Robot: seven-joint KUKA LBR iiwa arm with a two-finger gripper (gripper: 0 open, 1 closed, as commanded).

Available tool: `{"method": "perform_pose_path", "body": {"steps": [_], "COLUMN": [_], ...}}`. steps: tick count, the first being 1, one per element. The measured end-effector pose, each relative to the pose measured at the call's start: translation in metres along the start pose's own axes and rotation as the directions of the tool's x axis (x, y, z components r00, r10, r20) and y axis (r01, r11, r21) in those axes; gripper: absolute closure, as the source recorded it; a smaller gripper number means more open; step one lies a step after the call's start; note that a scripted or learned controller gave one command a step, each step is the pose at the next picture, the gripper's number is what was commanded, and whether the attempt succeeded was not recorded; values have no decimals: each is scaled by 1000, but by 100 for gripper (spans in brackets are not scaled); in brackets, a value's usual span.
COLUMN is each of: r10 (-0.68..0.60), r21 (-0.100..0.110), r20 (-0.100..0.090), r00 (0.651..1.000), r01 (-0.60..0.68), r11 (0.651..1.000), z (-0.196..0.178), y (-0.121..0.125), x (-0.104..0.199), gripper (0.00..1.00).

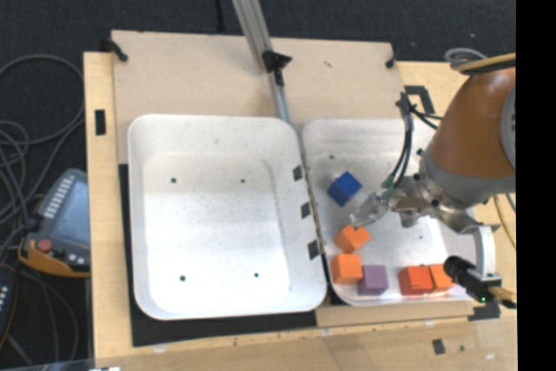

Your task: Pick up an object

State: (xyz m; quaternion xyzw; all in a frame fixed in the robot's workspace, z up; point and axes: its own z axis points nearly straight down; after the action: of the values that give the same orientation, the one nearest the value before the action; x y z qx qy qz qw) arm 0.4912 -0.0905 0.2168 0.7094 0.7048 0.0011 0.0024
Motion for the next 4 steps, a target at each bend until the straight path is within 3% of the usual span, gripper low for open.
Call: {"method": "perform_pose_path", "body": {"steps": [1, 2, 3, 4], "r10": [-9, -5, -5, 1], "r21": [-4, 8, 2, -1], "r20": [1, -1, 0, 0], "r00": [1000, 1000, 1000, 1000], "r01": [9, 5, 5, -1], "r11": [1000, 1000, 1000, 1000], "z": [-63, 120, 119, 109], "y": [26, 60, 18, 20], "x": [-7, -4, 0, -1], "gripper": [0, 0, 0, 100]}}
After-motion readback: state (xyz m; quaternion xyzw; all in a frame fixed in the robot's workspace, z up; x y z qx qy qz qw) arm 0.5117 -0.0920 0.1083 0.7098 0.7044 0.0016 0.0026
